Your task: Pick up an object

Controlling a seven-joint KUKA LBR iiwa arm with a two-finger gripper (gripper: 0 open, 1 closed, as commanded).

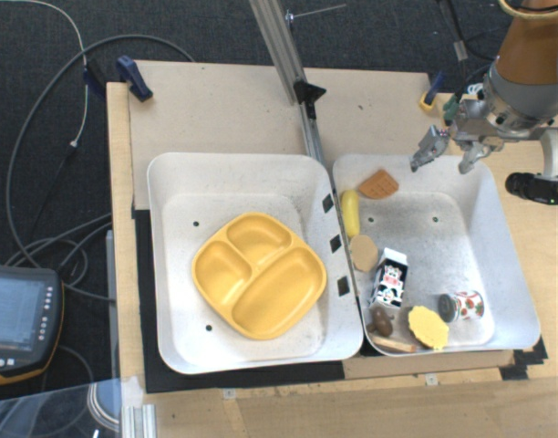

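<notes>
My gripper (448, 154) hangs above the far edge of the right bin (498, 245), fingers spread open with nothing between them. Below and to its left in that bin lies a tan waffle-like piece (378, 185). A yellow banana (350, 213) and a round tan disc (363, 252) lie along the bin's left wall. A small black-and-white carton (389, 281) stands near the middle front. A brown lump (381, 320), a yellow piece (428, 327) and a small printed can (462, 307) sit at the front edge.
The left bin (170, 245) holds a yellow three-part plate (258, 275). A slanted metal pole (279, 44) runs down to the divide between the bins. A tablet (19, 313) and cables lie on the floor at left.
</notes>
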